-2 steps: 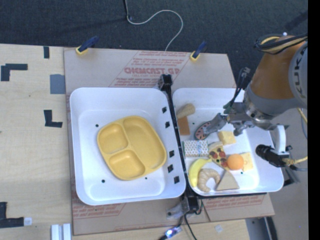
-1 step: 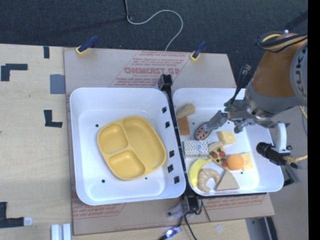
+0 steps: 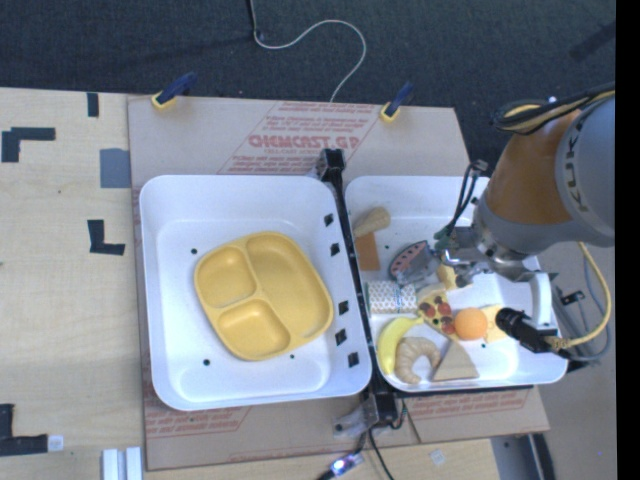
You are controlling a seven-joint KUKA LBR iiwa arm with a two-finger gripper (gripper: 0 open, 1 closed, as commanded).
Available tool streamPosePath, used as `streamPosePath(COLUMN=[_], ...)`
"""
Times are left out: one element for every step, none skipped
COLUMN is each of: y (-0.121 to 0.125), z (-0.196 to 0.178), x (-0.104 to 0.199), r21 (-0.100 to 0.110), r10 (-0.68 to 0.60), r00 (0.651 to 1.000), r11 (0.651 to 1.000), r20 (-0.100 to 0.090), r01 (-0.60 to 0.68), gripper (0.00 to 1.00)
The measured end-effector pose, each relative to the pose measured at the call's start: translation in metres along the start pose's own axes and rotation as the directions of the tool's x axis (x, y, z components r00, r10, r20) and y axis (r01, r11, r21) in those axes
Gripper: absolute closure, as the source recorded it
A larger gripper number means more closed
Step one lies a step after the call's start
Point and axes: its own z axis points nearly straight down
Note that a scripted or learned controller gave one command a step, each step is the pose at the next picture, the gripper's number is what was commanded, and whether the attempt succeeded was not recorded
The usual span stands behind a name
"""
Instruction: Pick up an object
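Note:
The right bin (image 3: 420,190) holds a cluster of play food: a tan bread piece (image 3: 370,220), an orange-brown block (image 3: 367,253), a round reddish piece (image 3: 407,260), a checked white wafer (image 3: 391,295), a pizza slice (image 3: 436,309), an orange ball (image 3: 470,323), a banana (image 3: 393,334), a croissant (image 3: 414,358) and a tan wedge (image 3: 457,365). My gripper (image 3: 443,264) hangs low in the right bin, just right of the reddish piece and above the pizza slice. Nothing shows between its fingers.
The left bin (image 3: 165,208) carries a yellow divided plate (image 3: 262,294). A black divider (image 3: 343,258) runs between the bins. The grey and orange arm (image 3: 545,188) covers the right bin's far right side. A white cable (image 3: 300,38) lies behind the bench.

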Motion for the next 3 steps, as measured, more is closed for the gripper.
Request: streamPosePath(y=[-0.001, 0.002, 0.008], z=[0.044, 0.066, 0.049], x=[0.004, 0.003, 0.004], r21=[0.000, -0.011, -0.031], r10=[-0.001, 0.000, -0.002], r00=[1.000, 1.000, 1.000], r11=[1.000, 1.000, 1.000], r20=[-0.001, 0.001, 0.001], r01=[0.001, 0.000, 0.002], gripper=[0.00, 0.00, 1.00])
